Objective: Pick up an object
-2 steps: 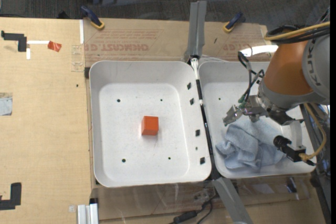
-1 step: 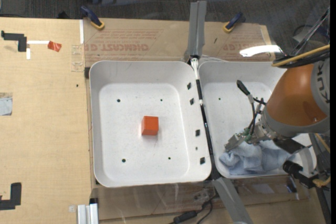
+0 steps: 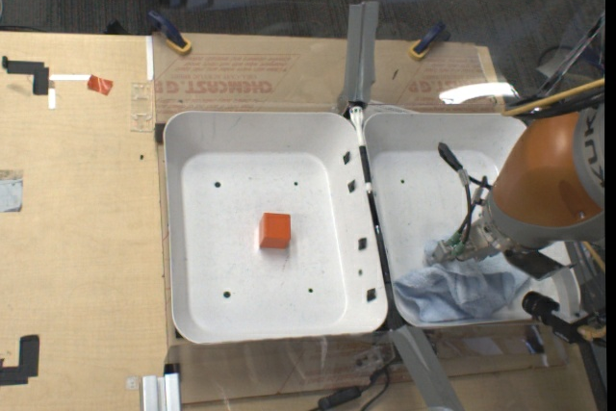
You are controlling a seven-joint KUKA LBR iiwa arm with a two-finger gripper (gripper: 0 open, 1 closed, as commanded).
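From the camera above the bench, we see the gripper (image 3: 450,250) down in the right bin (image 3: 414,159), low over a crumpled blue-grey cloth (image 3: 460,292) that lies in that bin's near corner. The gripper's tip sits at the cloth's upper edge; we cannot tell whether it touches the fabric, and we cannot tell how the jaws stand, since the wrist and cables hide them.

The arm (image 3: 553,183) comes in from the right, its orange band bulking over the bin's right side, with the wrist bent downward and toward the bin's middle. Thin cables run along the wrist to the gripper.

The cloth is bunched, wider than deep, its long axis running roughly left to right along the bin's near wall.

In the left bin (image 3: 192,207) an orange block (image 3: 275,231) rests near the centre, well apart from the gripper, its edges roughly square to the bin's walls.
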